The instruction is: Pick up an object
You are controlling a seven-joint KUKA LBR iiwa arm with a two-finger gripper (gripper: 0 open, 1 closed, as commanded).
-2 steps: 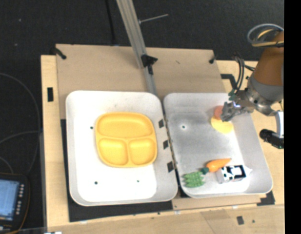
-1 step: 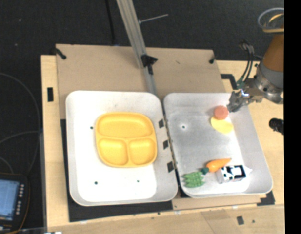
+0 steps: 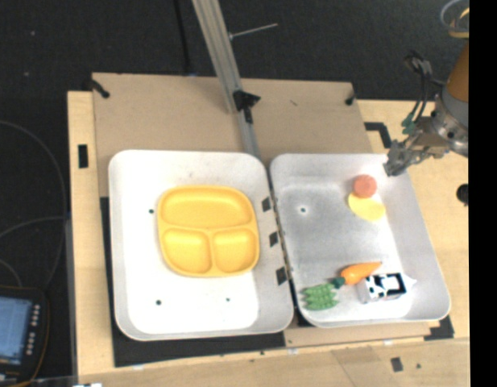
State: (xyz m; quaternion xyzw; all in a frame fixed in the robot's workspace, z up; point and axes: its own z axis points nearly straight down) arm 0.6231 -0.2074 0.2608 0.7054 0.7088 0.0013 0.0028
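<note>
Fixed overhead slant across both bins [image 3: 119, 216]

The setting is a robotics lab test cell. A plywood bench [image 3: 192, 107] carries two shallow white bins [image 3: 135, 240] fixed side by side. An aluminium strut [image 3: 220, 47] rises from the bench's rear edge. Dark carpet [image 3: 39, 39] surrounds the bench, with loose cables [image 3: 22, 184] and a control pendant [image 3: 14, 329] lying on it.

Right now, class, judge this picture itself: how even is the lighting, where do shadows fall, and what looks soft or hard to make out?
Camera view: even, soft lighting on both white bins; faint shadows under the yellow tray and carrot; no strong glare; the claw at the right bin's corner is small and blurry, its fingers unreadable.
</note>
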